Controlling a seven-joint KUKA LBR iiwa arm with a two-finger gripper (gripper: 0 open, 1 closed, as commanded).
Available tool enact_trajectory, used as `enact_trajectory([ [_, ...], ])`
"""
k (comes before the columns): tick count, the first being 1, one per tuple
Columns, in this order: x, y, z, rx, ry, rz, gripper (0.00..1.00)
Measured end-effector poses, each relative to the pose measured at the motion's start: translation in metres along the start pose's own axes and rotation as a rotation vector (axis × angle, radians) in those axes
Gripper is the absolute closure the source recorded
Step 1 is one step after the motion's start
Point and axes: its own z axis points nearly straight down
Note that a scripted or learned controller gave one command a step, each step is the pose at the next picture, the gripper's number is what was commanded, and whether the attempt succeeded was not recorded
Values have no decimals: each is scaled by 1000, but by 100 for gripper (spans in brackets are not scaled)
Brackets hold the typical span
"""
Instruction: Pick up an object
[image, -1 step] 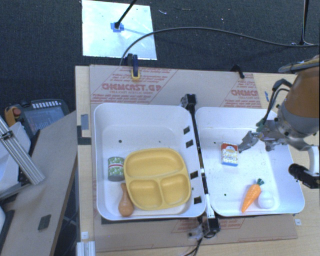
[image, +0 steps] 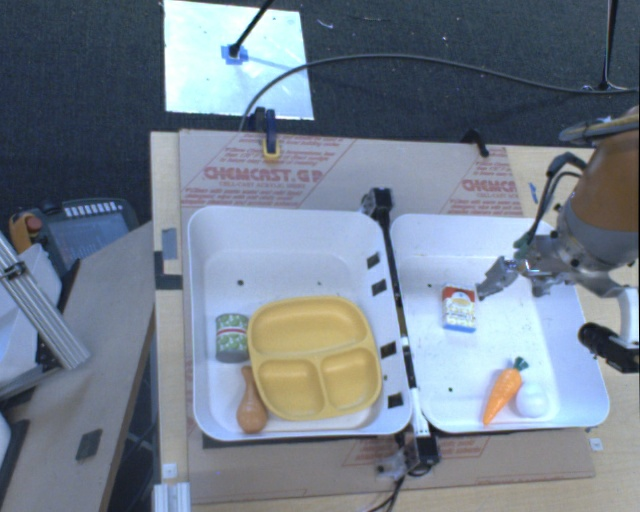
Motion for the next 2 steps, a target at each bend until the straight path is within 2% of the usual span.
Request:
enact_trajectory([
  [1, 0, 8, 45, 3, 0, 2, 0],
  [2, 2, -2, 102, 5, 1, 2, 0],
])
